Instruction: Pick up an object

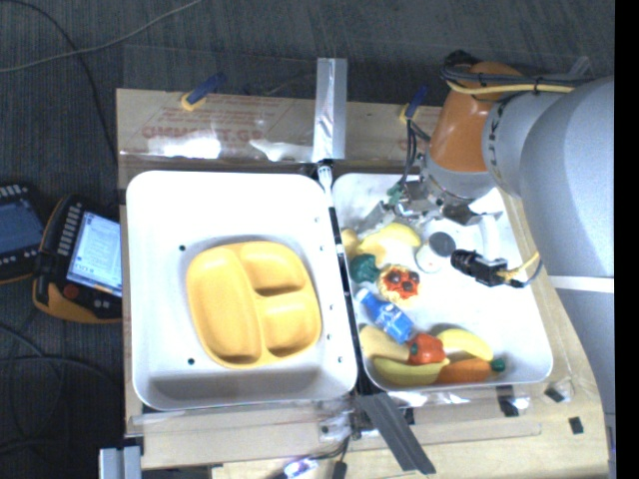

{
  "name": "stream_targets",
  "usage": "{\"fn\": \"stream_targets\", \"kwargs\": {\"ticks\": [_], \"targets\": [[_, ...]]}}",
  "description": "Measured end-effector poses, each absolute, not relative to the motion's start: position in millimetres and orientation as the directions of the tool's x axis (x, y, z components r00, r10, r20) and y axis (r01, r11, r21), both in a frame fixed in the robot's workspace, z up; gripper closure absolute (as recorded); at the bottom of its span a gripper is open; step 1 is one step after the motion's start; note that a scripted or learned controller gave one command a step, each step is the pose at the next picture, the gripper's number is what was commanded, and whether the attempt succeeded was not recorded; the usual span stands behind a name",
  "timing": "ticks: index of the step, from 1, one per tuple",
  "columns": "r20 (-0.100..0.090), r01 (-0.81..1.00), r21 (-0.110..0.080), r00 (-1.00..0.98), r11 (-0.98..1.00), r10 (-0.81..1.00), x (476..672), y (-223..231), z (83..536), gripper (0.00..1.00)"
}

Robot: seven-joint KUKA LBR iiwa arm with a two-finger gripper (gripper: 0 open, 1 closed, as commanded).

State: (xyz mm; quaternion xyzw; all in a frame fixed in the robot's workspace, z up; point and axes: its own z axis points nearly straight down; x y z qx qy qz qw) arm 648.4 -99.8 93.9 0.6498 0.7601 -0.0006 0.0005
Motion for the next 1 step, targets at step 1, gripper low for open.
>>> {"fn": "stream_targets", "kwargs": {"ticks": [1], "targets": [[0.002, 1.0, 0.015, 0.001, -0.001, 1.0, 634.1, -104.7, 91.4, 0.0]]}}
